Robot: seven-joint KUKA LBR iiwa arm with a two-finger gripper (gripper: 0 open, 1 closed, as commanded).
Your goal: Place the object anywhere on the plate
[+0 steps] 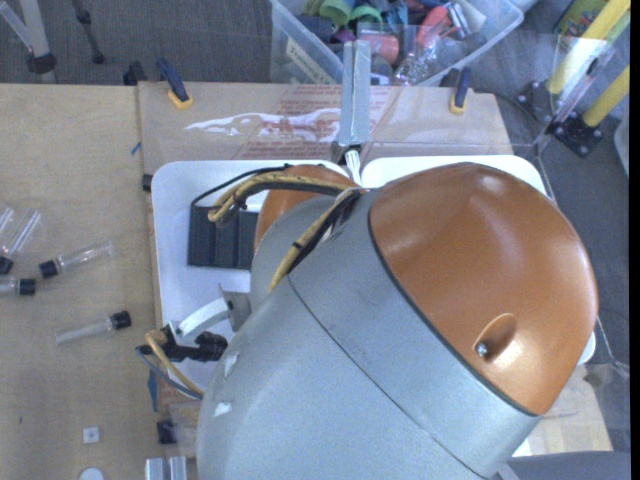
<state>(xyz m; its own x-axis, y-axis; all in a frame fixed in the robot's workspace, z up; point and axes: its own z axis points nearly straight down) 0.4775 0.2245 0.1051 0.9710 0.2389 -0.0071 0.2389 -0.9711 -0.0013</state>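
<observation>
arm: the grey arm (400, 368) with its orange band (480, 278) fills the middle and right, reaching left over the bins and covering most of what lies under it.
surface: pale wood (70, 168), with small clear vials (85, 258) lying loose well off to the left.
left bin: its white rim (165, 228) shows beside the arm, with a dark flat block (215, 240) inside.
plate: hidden under the arm, so I cannot tell which way it lies from the claw.
object: not identifiable, so its place and long axis cannot be judged.
claw: somewhere beneath the wrist cabling (255, 186); whether it is apart, together or clamped on anything, I cannot tell.
</observation>
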